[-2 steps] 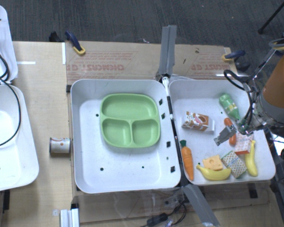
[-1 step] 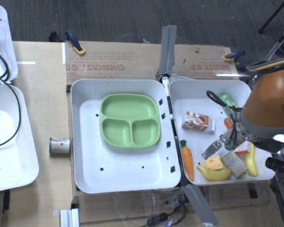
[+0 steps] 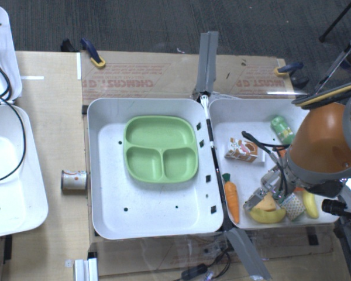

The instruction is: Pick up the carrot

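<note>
A dark grey carpeted floor [image 3: 164, 10] fills the top of the view behind the table [image 3: 52, 81], whose top is pale wood. A sheet of brown cardboard [image 3: 146, 78] with red lettering lies across the table's back part, held by blue and yellow clamps [image 3: 92, 52] at its far corners. The light is even and soft, with faint shadows.
</note>
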`<state>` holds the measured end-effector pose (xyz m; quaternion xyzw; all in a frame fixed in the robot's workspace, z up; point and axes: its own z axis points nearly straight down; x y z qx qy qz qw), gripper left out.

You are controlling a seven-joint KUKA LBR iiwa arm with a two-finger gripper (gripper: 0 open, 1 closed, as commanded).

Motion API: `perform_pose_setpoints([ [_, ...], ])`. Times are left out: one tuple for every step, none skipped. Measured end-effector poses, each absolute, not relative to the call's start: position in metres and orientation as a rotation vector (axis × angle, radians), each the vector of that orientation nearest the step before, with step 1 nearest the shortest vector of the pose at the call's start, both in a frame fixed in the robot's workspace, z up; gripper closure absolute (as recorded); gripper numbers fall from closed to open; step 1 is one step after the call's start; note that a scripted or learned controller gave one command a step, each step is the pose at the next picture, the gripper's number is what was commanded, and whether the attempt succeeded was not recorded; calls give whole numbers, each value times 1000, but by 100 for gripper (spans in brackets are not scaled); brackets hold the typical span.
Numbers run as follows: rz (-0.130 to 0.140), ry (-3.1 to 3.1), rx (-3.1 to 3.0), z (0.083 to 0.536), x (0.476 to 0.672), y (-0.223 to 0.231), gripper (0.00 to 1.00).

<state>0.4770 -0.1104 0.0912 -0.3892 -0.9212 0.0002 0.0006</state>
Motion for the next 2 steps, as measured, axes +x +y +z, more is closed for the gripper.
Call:
perform_pose_setpoints([
  [-2, -2892, -1227, 100, 478, -110, 100],
  [-1, -3065, -697, 199, 494, -80, 100],
])
